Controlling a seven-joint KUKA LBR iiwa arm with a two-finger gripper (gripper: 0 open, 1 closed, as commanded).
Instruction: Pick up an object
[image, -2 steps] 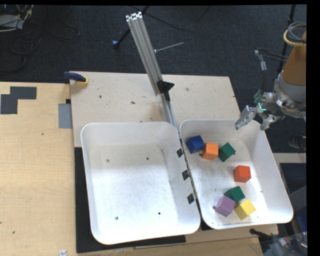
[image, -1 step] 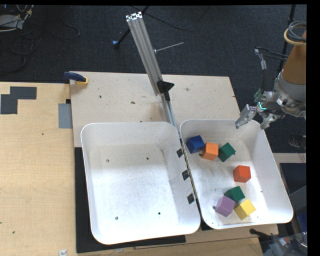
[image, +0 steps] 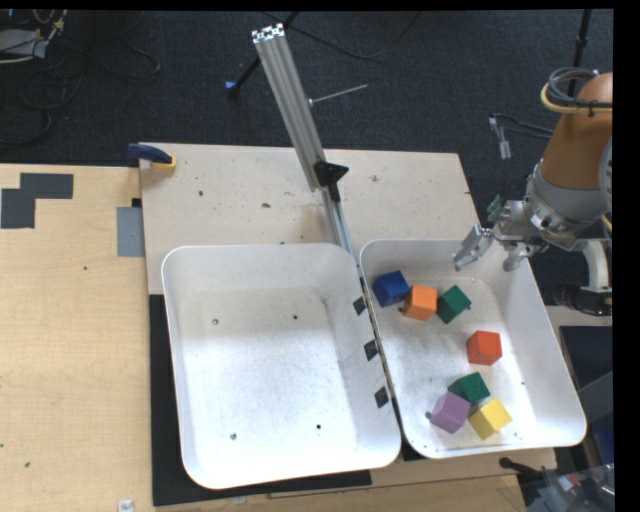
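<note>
The right bin (image: 548, 330) holds several small blocks. A blue block (image: 391, 288), an orange block (image: 421, 301) and a dark green block (image: 453, 302) cluster near its far left. A red-orange block (image: 484, 347) lies alone in the middle. Near the front sit a green block (image: 469, 387), a purple block (image: 450, 411) and a yellow block (image: 489, 418). My gripper (image: 490, 252) hangs above the bin's far right rim, up and right of the dark green block. Its fingers (image: 468, 250) are spread apart with nothing between them.
The left bin (image: 200, 300) lies beside the right one, with black clips (image: 370, 349) along the shared edge. A slanted aluminium bar (image: 300, 120) rises behind the bins. A blue and yellow clamp (image: 152, 155) sits at the bench's far left corner.
</note>
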